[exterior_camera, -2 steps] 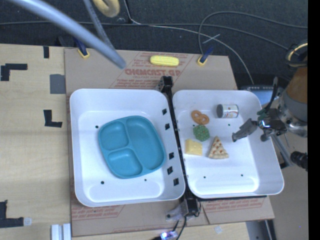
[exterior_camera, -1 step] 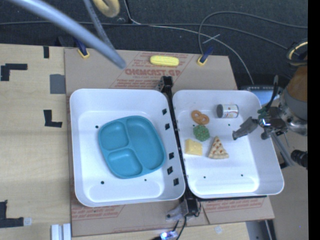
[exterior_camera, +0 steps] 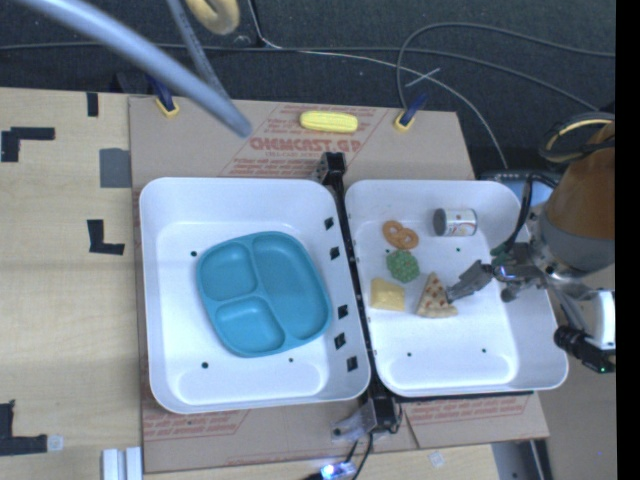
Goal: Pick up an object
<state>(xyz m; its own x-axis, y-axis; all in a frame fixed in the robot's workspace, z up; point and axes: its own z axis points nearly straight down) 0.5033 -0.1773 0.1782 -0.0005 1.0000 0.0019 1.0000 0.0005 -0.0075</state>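
Nearest the camera, the grey arm (exterior_camera: 575, 223) reaches over the right bin (exterior_camera: 450, 368). Its end effector (exterior_camera: 468, 281) hovers just beside the pizza slice (exterior_camera: 434, 297); whether it is released or clenched I cannot tell. Best to centre over the slice, descend squarely, and avoid nudging the cheese wedge (exterior_camera: 388, 294) beyond the slice.

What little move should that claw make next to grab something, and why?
Probably a short slide toward the left bin and down onto the pizza slice. The claw sits just right of it in the right bin, nearer to it than to the cheese, broccoli, pretzel or can.
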